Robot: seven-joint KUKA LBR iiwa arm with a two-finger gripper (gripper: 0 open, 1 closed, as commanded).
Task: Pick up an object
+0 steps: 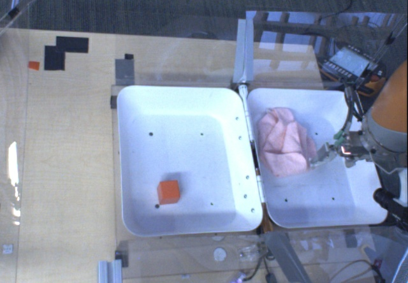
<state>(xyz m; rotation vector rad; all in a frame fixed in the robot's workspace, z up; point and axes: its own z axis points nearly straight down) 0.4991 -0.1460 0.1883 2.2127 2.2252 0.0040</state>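
Note:
A crumpled pink cloth [284, 141] lies in the left half of the right bin [319, 215]. A small orange block [169, 192] sits in the near part of the left bin [127, 148]. My gripper [322, 155] reaches in from the right, low over the right bin, with its tip right at the lower right edge of the pink cloth. The grey arm with its orange band [389, 113] rises behind it at the right edge.
A metal ridge [250, 148] separates the two bins. A grey upright rail [242, 52] stands behind them. Black tape marks [62, 51] lie on the wooden bench at far left. Cables and a small screen [349, 62] sit at the back right.

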